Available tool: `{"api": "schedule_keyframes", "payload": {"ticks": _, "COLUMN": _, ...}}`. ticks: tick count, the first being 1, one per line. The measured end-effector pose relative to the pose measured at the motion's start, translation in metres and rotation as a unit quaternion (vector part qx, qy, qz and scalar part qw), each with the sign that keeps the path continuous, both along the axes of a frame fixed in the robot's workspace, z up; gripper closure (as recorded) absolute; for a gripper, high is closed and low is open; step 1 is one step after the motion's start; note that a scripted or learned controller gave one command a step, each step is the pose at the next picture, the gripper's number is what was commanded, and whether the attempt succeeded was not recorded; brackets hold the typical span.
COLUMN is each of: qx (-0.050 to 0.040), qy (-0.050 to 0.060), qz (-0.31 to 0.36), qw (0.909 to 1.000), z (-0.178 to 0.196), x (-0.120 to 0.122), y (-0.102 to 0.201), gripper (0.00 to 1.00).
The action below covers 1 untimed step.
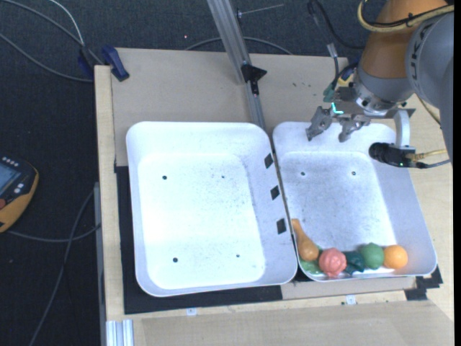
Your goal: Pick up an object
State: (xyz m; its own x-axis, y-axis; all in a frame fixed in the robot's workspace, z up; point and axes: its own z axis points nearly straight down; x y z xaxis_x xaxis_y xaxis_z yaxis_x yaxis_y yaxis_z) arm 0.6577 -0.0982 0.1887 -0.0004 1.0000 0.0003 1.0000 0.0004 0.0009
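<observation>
My gripper hangs over the far edge of the right bin, its two fingers spread apart with nothing between them. Along that bin's near edge lie a few small items in a row: an orange carrot-like piece, a pink ball, a green round object and an orange ball. A small teal piece lies between the pink and green ones. The gripper is well away from all of them, at the opposite end of the bin.
The left bin sits beside the right one. A slanted metal pole rises behind the bins. Black clips mark the seam between the bins. Cables and a handheld device lie off the bench at left.
</observation>
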Motion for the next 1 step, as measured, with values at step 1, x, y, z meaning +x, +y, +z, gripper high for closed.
{"api": "schedule_keyframes", "payload": {"ticks": 1, "qx": 0.0, "qy": 0.0, "qz": 0.0, "qw": 1.0, "z": -0.0001, "x": 0.0, "y": 0.0, "gripper": 0.0}}
